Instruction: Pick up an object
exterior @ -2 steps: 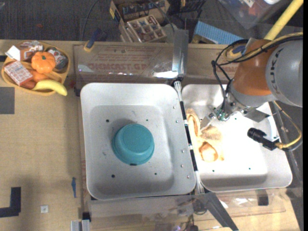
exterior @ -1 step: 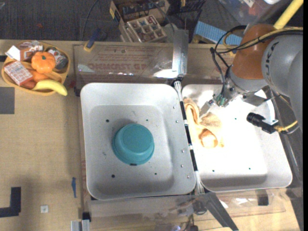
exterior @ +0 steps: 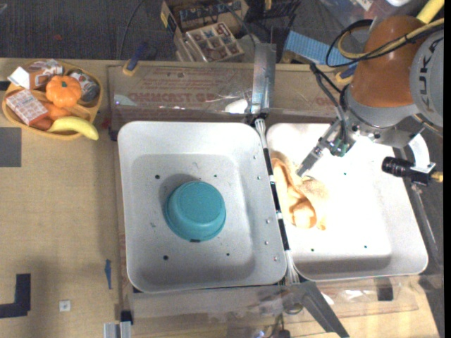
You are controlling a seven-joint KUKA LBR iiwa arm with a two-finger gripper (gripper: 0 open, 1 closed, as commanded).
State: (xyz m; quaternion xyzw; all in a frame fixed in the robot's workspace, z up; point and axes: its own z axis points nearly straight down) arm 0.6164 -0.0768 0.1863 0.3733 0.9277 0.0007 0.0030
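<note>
A limp orange and tan object (exterior: 301, 201) lies in the right bin (exterior: 366, 252), against its left wall. My gripper (exterior: 304, 169) reaches down and to the left from the orange-banded wrist (exterior: 384, 62). Its tip sits just above the upper end of the orange object, very close to it or touching it. Nothing shows as lifted. A teal bowl (exterior: 196, 210) rests upside down in the middle of the left bin (exterior: 141, 146).
A basket (exterior: 14, 111) at the far left of the bench holds a small pumpkin (exterior: 63, 90), a banana (exterior: 74, 126) and boxes. A metal divider (exterior: 263, 83) stands behind the seam between the bins. Cables and crates lie beyond the bench.
</note>
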